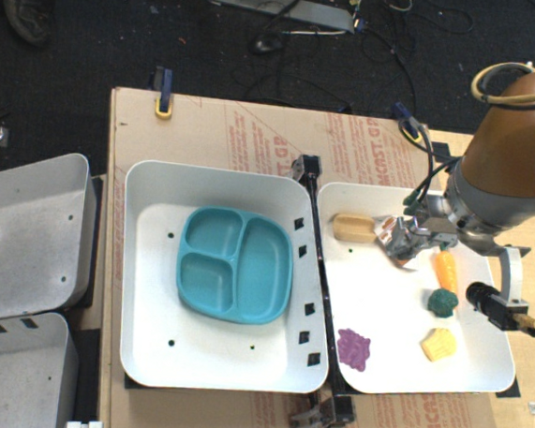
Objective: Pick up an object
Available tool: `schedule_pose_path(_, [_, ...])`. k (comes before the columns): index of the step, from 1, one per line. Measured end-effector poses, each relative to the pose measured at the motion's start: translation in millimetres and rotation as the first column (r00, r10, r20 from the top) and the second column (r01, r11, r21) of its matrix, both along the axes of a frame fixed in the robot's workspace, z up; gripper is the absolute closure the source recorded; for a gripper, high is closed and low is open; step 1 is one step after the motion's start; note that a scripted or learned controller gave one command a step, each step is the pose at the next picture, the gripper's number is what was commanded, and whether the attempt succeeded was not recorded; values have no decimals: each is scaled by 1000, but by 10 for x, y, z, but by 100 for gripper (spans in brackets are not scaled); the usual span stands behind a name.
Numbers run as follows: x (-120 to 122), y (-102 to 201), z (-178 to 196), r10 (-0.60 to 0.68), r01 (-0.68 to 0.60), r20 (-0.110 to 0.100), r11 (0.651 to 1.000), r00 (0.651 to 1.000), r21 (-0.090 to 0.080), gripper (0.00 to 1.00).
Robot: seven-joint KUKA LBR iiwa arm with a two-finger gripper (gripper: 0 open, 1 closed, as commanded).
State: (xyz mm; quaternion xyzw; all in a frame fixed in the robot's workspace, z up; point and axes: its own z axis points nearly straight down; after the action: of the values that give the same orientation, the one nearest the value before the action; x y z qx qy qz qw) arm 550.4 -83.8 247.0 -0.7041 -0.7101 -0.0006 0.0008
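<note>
Camera view: the hand (398, 242) hangs in the right bin (477, 379), at the tan roll's (352, 229) three o'clock; its grip I cannot tell.

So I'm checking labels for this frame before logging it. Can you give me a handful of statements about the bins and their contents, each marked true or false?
1. The teal divided plate lies in the left bin. True.
2. The purple piece lies on the plate. False: it lies in the right bin, near the front.
3. The tool is over the right bin, beside the tan roll. True.
4. The orange carrot lies in the left bin. False: it is in the right bin, above the dark green piece.
5. The yellow piece lies in the right bin. True.
</note>
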Motion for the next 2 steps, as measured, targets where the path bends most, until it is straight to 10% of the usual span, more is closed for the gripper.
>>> schedule_pose_path(2, [-222,1135,-106,0,0,-1,1000,1000,0,100])
